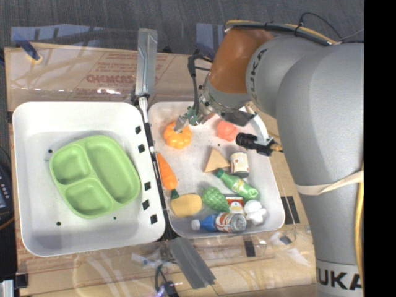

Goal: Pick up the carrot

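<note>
— One carrot [166, 172]: lay against the left wall of the right bin [270, 184], pointing up-down, just above a yellow potato [186, 204].
— And the gripper [184, 123]?
— Hung over an orange pumpkin [177, 136], apart from the carrot. Couldn't tell jaws' state.

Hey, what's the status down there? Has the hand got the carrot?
Hand over the orange pumpkin toy, nothing seen gripped. Carrot lying by the right bin's left wall, untouched. Yellow toy just below it.
</note>
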`<state>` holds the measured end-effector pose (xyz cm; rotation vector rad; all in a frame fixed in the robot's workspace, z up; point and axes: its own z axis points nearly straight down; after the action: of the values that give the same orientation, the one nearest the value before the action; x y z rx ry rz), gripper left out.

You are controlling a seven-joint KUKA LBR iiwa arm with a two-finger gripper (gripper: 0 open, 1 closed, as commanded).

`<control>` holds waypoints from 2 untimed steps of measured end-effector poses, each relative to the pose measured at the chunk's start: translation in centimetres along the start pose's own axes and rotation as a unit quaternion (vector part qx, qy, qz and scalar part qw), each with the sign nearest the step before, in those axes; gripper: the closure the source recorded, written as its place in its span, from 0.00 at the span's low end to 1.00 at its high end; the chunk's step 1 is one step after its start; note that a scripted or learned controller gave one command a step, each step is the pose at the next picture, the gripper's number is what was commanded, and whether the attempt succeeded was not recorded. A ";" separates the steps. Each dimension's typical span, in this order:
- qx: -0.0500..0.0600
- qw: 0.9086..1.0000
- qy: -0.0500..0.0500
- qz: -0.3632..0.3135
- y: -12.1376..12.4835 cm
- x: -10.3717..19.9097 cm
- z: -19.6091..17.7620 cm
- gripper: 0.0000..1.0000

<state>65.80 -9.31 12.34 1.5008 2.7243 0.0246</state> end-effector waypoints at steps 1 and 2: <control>0.002 1.000 0.001 0.000 -0.1 0.1 0.2 0.00; 0.016 1.000 0.010 0.020 -4.5 1.1 3.0 0.00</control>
<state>61.54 -10.74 9.17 1.5712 2.7231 -0.0021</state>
